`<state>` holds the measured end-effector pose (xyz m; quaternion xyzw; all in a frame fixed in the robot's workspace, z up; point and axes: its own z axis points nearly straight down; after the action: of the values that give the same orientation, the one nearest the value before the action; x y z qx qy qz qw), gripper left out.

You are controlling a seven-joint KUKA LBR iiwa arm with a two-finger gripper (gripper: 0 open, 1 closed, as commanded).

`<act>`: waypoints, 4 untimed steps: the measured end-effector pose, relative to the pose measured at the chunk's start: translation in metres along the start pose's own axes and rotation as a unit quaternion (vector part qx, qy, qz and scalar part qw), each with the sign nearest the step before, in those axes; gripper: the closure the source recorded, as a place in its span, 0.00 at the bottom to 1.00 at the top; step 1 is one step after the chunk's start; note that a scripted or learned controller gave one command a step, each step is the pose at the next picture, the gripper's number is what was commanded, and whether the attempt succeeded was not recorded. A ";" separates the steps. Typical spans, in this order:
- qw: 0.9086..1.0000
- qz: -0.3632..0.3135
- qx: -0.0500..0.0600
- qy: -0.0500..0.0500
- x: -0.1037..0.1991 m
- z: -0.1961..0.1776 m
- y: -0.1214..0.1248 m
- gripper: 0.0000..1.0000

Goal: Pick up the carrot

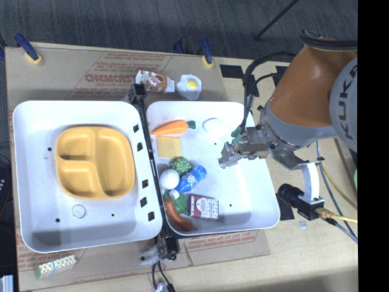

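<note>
Whether the jaws of the gripper (229,157) stand apart or together cannot be told from this slanted view; the metal tip is small and blurred, and nothing shows between its parts. It hangs over the right side of the right bin (258,215), above bare white floor, with the grey arm (316,96) and its orange band reaching in from the right.

The carrot (170,127) lies well to the left of the gripper, near the far left corner of the same bin, its green end pointing right. Just near of it sits a yellow cheese slice (169,146). To the carrot's right, toward the far wall, rests a white egg-shaped piece (212,125).

Nearer along the bin's left side cluster a green broccoli (180,165), a blue bottle (193,177), a white ball (169,179), a red carton (203,207) and a reddish sausage (176,216) against the near wall.

The left bin (30,224) holds a yellow divided tray (95,162). Beyond the bins, on the cardboard, stand a small brown carton (152,81) and a white cup with yellow filling (189,86). A patterned packet (56,265) lies near the left bin's near edge.
</note>
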<state>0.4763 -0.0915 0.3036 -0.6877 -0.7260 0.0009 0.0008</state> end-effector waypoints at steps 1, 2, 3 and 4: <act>0.999 0.037 0.002 0.001 0.025 0.102 0.001 1.00; 1.000 -0.006 0.000 0.000 -0.011 0.040 -0.001 1.00; 0.999 -0.054 0.001 0.000 0.046 0.096 0.002 1.00; 0.989 -0.151 0.000 0.000 0.012 0.042 0.001 1.00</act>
<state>0.4763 -0.0797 0.2611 -0.5705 -0.8213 0.0007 0.0006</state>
